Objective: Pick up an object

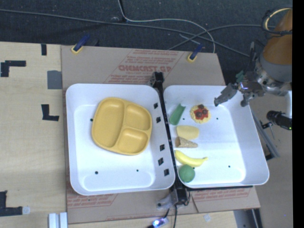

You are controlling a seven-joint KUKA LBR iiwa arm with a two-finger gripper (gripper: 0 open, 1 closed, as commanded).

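Plainly, the gripper (233,95) hangs open and empty over the upper right edge of the right bin (247,148), its two fingers spread apart. The nearest candidate, a small tart (200,113), lies just left of the gripper, beside a green piece (177,114). It is likely light, rigid plastic, best pinched across its round rim.

Right bin (247,146) right half open; food items (188,137) crowd left
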